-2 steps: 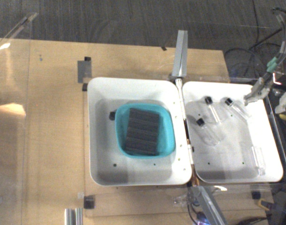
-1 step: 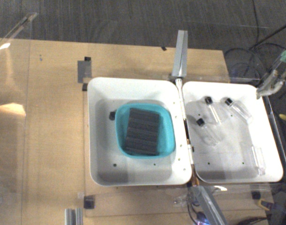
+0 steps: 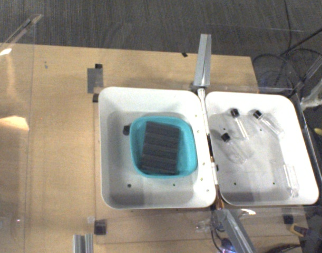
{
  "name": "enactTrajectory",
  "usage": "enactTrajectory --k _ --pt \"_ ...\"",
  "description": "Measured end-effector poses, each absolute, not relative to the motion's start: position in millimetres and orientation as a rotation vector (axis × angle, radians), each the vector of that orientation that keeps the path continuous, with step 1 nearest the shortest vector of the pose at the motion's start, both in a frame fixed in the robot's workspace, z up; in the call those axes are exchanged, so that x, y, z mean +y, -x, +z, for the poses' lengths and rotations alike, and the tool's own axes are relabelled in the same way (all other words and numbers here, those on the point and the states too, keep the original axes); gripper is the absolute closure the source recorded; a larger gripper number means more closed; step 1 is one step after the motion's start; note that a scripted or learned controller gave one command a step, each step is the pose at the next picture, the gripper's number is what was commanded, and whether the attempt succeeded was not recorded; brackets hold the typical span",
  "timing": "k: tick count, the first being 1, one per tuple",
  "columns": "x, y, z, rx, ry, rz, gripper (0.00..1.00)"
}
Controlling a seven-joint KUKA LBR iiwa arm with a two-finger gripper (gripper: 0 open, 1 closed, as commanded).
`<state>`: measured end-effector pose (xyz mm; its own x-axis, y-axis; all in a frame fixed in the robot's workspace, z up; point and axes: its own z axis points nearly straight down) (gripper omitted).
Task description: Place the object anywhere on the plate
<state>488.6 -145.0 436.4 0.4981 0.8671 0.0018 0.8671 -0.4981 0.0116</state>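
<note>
Dark ridged block (image 3: 161, 147) on teal plate (image 3: 188, 159)

Clear bottles (image 3: 240, 136) faint, count uncertain

A pale grey slanted piece (image 3: 318, 95) pokes in at the view's right edge, above mid-height; whether it belongs to the arm cannot be told.
</note>
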Motion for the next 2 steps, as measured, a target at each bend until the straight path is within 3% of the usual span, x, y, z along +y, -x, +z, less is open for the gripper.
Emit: enactTrajectory --k 2 --pt "-195 -488.7 436 1.226 -2.883 0.011 0.00"
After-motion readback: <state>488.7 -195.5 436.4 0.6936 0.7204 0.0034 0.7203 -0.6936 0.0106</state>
